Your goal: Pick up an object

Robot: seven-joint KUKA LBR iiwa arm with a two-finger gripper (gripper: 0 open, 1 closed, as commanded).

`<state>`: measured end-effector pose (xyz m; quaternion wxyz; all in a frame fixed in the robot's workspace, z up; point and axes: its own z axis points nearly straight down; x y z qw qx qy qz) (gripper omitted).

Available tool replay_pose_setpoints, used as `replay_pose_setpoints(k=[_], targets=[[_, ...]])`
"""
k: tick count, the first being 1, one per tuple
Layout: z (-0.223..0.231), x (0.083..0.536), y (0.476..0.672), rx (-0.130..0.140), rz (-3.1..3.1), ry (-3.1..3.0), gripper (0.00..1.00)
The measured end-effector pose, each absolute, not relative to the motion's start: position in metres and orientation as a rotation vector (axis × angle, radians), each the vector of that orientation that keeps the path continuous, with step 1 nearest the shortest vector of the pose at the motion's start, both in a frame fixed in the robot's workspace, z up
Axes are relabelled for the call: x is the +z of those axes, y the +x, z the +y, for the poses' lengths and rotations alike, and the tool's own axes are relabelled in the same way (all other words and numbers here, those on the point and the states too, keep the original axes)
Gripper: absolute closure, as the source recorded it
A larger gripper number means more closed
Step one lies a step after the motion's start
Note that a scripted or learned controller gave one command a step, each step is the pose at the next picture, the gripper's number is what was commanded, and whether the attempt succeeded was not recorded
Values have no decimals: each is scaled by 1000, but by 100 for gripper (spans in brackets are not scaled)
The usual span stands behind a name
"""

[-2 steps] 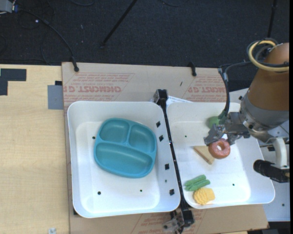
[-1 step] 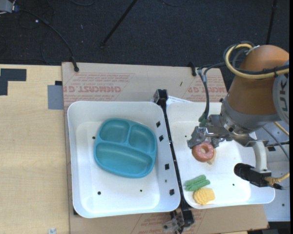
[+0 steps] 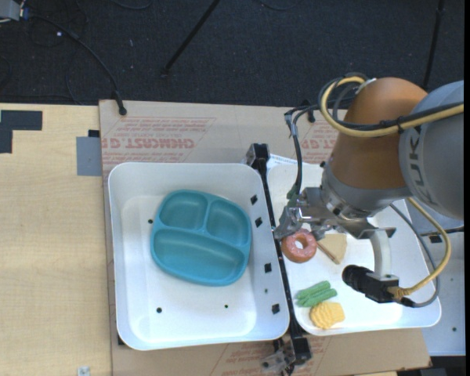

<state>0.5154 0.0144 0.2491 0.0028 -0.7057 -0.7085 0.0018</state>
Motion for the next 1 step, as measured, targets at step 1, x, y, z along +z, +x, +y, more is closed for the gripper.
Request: replay_pose_setpoints(k=[1], targets=[[73, 248, 517, 4, -2224, -2213, 100]])
